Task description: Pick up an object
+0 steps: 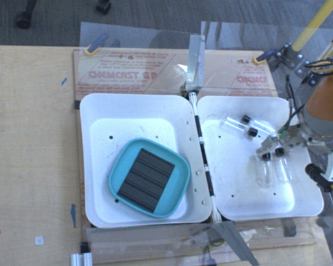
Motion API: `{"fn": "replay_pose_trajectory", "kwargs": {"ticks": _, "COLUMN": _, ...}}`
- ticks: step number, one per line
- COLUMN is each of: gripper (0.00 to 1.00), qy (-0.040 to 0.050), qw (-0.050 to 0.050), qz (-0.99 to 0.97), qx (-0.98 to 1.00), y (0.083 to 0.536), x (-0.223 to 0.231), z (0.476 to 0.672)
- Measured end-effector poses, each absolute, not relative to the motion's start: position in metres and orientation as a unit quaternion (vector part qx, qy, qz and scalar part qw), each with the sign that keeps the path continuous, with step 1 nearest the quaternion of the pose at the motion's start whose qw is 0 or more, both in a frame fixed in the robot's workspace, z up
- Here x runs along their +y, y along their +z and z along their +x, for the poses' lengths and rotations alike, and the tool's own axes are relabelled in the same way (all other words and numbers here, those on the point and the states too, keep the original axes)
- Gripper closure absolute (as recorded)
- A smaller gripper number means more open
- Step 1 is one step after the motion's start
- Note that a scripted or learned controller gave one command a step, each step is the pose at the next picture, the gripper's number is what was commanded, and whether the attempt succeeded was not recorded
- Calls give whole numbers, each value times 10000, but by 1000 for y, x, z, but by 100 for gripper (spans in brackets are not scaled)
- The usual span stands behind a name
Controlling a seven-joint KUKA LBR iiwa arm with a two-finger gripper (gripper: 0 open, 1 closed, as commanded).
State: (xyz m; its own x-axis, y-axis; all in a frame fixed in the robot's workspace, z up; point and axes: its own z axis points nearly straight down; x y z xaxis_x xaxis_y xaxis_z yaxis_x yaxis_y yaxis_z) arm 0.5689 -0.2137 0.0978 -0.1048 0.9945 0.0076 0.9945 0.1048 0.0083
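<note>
In the left bin [94, 148] lies a teal square dish [180, 176] with a dark ribbed block [146, 180] on it. The right bin [233, 201] holds several clear plastic vials with black caps: one near the back [234, 124] and others near the right side [265, 173]. My gripper [273, 147] reaches in from the right and is low over the vials at the right side of this bin, among their black caps. The view does not show any vial held by it.
A clear plastic sheet with red lettering [127, 71] lies behind the bins, with a metal bracket [196, 60] at the divide. The wooden bench [28, 148] stretches to the left. Cables and a yellow pole [316, 21] are at the upper right.
</note>
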Motion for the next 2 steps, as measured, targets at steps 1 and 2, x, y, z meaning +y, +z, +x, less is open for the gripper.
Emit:
{"fn": "replay_pose_trajectory", "kwargs": {"ticks": 1, "gripper": 0, "qy": -20, "qw": -44, "qz": -6484, "qx": -7613, "y": 89, "x": -184, "z": 598}}
{"fn": "replay_pose_trajectory", "kwargs": {"ticks": 2, "gripper": 0, "qy": -10, "qw": -23, "qz": -6167, "qx": -7872, "y": 88, "x": -201, "z": 545}}
